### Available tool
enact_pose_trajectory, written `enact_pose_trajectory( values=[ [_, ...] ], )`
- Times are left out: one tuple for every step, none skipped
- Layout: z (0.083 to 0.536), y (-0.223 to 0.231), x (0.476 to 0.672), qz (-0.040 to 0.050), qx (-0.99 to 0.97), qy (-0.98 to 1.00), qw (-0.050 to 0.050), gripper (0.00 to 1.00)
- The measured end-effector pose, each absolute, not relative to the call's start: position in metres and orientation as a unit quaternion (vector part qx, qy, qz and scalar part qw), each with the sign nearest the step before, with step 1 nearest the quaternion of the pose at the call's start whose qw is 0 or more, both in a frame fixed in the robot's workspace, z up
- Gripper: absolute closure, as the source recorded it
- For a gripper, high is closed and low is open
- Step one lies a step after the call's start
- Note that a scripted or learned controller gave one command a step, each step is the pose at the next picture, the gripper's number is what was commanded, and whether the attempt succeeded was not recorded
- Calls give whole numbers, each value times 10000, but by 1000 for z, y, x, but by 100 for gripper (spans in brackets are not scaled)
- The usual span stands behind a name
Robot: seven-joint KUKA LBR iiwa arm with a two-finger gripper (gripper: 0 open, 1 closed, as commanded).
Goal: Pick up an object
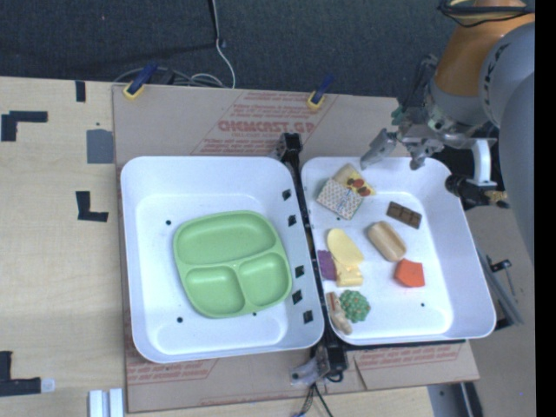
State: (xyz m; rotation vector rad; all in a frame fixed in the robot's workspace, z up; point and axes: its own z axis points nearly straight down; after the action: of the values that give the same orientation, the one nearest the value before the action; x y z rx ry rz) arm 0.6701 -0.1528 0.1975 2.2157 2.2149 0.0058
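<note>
My gripper (395, 154) hangs over the far edge of the right bin (460, 259), its two fingers spread open with nothing between them. Just in front of it and to the left lie a pizza-like toy slice (354, 182) and a checked waffle piece (339, 199). A brown chocolate bar (404, 215) and a tan bread roll (386, 240) lie nearer the bin's middle. An orange-red piece (410, 273), a yellow piece (345, 255), a purple piece (326, 265) and a green broccoli (354, 305) sit toward the front.
The left bin (143, 233) holds a green divided plate (233, 263). Black clips line the ridge (300, 233) between the bins. The grey arm with its orange band (473, 59) comes in from the upper right. Cables (221, 50) run behind the bench.
</note>
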Motion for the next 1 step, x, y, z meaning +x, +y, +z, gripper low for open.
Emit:
enact_pose_trajectory(
  values=[
    [115,-128,669,7,7065,7077,18,0]
  ],
)
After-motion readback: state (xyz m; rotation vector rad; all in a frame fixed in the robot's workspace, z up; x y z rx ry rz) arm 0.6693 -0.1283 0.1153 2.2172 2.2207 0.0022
